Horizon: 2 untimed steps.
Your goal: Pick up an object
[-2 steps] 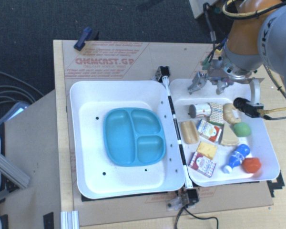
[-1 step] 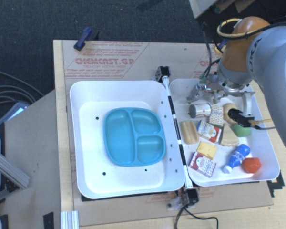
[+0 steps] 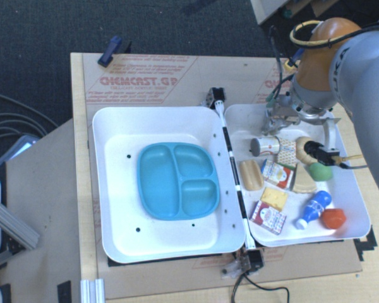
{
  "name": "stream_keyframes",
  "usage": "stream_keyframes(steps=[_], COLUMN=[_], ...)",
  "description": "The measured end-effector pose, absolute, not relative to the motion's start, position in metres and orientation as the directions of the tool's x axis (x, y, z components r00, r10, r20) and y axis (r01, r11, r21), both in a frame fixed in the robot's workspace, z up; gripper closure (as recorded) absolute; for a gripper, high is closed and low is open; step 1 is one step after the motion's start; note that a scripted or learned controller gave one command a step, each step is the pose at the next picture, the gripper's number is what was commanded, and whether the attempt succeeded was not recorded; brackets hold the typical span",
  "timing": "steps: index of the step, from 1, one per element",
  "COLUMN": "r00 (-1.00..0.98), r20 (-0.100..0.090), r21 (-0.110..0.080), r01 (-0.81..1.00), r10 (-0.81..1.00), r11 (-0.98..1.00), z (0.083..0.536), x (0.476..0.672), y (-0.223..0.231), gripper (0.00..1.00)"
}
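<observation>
Two shallow white bins sit side by side on the bench: the left bin (image 3: 107, 169) holds a blue divided tray (image 3: 178, 180) lying flat near its centre, and the right bin (image 3: 360, 216) holds a cluster of small objects. The arm (image 3: 341, 49) enters from the right, orange band above the wrist, and the gripper (image 3: 279, 126) hangs over the far end of the right bin — whether its claw is wide or narrow cannot be told from this view. Just below the gripper lies a grey cylinder (image 3: 263, 146) on its side. Further objects in the right bin: a tan bread-like piece (image 3: 251, 174), two small red-and-white cartons (image 3: 279, 175) (image 3: 268, 218), a yellow block (image 3: 275, 198), a green ball (image 3: 320, 171), a blue-and-white bottle (image 3: 313, 208) and a red-orange ball (image 3: 333, 218) at the near right corner. No object is seen between the fingers.
</observation>
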<state>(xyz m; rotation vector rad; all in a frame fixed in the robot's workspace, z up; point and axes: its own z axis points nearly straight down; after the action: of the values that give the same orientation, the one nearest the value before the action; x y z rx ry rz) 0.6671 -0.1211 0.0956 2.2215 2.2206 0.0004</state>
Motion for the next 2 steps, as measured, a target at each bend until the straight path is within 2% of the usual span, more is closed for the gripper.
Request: stream_keyframes(steps=[1, 2], r00=[-0.002, 0.0], r20=[0.001, 0.001], r21=[0.002, -0.001], r01=[1.0, 1.0], r10=[1.0, 1.0], r11=[0.002, 0.0], z=[0.1861, 0.1848], x=[0.6308, 0.6299], y=[-0.0516, -0.0526], gripper=[1.0, 0.0])
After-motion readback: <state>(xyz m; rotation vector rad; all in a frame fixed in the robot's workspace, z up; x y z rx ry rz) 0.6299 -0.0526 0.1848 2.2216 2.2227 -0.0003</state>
